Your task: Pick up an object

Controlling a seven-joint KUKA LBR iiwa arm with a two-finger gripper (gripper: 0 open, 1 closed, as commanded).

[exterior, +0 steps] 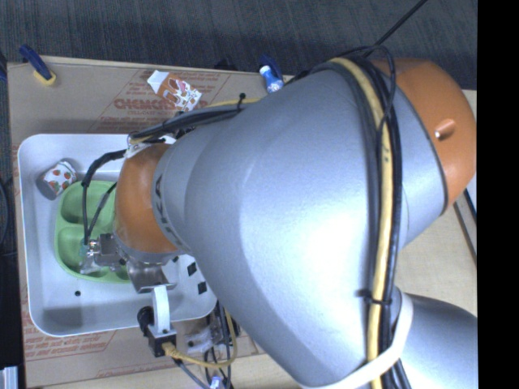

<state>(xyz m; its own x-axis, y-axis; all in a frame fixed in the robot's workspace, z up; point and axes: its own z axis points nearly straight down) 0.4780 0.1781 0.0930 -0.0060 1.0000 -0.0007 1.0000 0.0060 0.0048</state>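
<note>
Camera view is showing me the arm (324, 217) reaching over the left bin (32, 217), where the green tray (77, 217) is lying just left of the wrist and the small box (55, 178) is sitting at its upper-left, a little farther.

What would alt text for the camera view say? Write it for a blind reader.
A large grey arm with an orange band reaches from the right over the left white bin, covering much of it. Beneath its wrist lies a green object, with a small patterned object beside it.
</note>
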